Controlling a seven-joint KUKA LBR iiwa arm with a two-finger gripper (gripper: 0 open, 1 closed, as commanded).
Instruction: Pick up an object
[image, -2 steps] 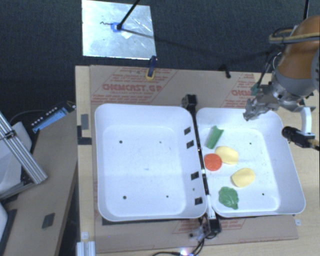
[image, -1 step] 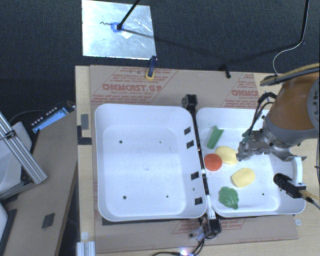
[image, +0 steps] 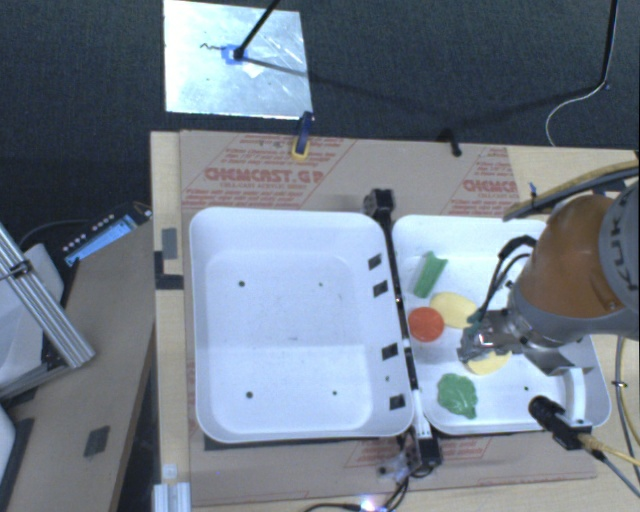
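Yellow fruit-like piece (image: 487, 364) lies in the right bin (image: 590, 400), and from where I stand the tool (image: 480, 343) sits right over its upper-left end, low and apparently touching it. That piece is the nearest candidate for a pick: pale yellow, smooth, elongated, with its long axis running roughly left to right at a slight tilt, most of it peeking out below and to the right of the tool. Whether the tool is clenched on it or released I cannot tell (the wrist hides that part). Just up and left of the tool lies a second yellow lump (image: 455, 307), rounder, touching a red ball (image: 427, 323) beside the divider. A green block (image: 431, 274) rests above those, tilted, and a dark green leafy piece (image: 458, 393) sits below the tool, near the bin's front wall. The left bin (image: 290, 240) lies well apart from all this on the worktop (image: 270, 170).
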